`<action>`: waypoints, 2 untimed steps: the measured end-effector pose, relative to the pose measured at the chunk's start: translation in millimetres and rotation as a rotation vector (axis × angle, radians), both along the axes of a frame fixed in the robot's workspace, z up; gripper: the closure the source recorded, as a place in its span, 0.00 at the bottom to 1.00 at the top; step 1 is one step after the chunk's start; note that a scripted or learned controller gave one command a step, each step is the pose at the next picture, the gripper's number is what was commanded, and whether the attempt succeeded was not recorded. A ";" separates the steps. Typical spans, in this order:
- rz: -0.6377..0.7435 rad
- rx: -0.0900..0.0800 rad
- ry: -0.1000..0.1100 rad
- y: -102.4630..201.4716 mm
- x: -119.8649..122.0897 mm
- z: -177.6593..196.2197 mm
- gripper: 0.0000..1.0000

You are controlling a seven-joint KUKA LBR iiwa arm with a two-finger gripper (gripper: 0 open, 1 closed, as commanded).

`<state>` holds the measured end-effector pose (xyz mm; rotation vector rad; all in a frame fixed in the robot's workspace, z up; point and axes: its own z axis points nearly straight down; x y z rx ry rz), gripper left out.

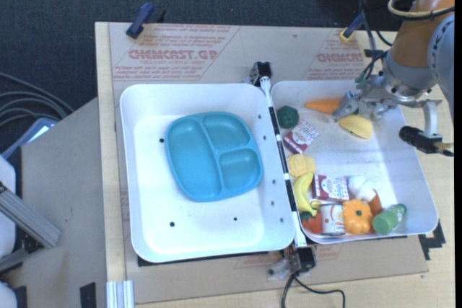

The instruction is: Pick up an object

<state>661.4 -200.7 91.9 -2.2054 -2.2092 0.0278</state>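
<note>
Gripper (359,106) hangs low at the right bin's (419,177) far end, just beside a yellow lemon-like toy (356,126); whether it is apart or together, I cannot tell. Probably light, stiff, slippery plastic, best pinched across its middle. Board (180,54) beneath reads "CHEMCAST GP".

My grey arm, orange-banded

My arm (422,32) is rounded grey with an orange band; black cables loop beside it, and my gripper (359,103) looks like dull metal, seemingly.
</note>
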 end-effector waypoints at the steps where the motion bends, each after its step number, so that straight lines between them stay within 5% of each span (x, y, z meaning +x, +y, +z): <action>1: 0.000 0.000 -0.003 0.3 0.8 10.6 1.00; 2: 0.000 0.000 -0.002 0.3 0.6 10.3 0.00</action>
